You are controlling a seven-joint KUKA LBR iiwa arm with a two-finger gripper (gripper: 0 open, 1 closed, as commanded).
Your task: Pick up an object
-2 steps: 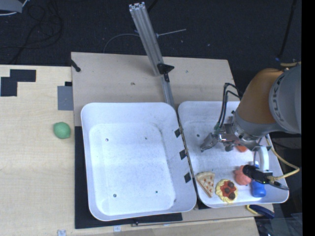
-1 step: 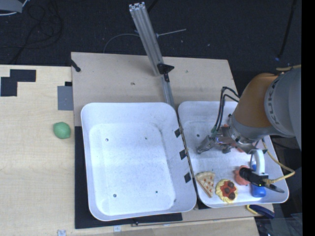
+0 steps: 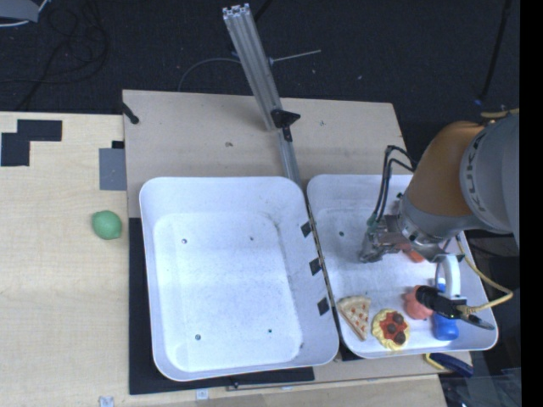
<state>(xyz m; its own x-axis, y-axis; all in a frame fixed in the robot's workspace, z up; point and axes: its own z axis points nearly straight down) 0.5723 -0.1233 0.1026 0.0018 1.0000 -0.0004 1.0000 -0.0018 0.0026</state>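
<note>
Two white bins (image 3: 170,195) sit on the desk (image 3: 51,261); the right holds one pizza slice (image 3: 355,315), one round pizza (image 3: 390,328) and the gripper (image 3: 371,252), grip state unclear.

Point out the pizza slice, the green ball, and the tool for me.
pizza slice (image 3: 355,315), camera view, middle of the wedge.
green ball (image 3: 107,225), camera view, centre of the ball.
tool (image 3: 371,253), camera view, at its fingertip end.
</note>
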